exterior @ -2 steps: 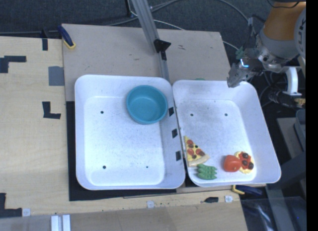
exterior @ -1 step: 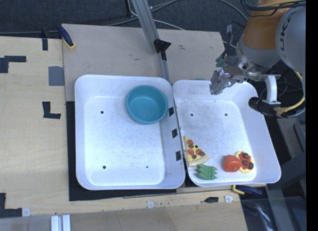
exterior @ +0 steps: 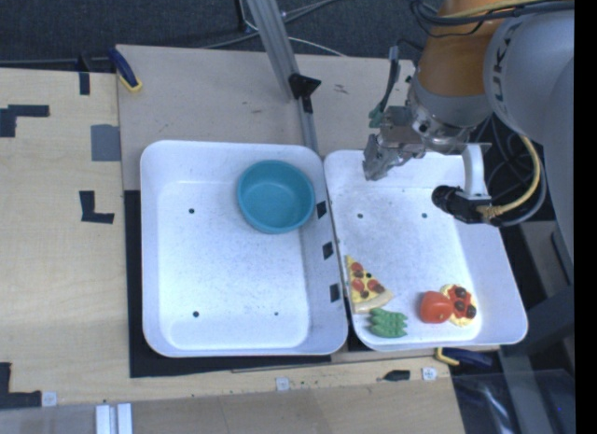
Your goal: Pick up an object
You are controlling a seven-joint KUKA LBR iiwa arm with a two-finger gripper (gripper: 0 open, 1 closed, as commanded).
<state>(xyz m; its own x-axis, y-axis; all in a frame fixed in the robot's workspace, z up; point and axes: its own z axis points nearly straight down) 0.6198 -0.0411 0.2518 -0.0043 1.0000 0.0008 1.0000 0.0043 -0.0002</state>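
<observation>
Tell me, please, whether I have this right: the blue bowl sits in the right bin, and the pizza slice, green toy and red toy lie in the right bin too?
Not quite: the camera view shows the blue bowl in the left bin. The pizza slice, green toy and red toy do lie in the right bin.

Even, soft overhead light (faint shadows), slightly blurry, mild glare on white bins (exterior: 224,329).
</observation>
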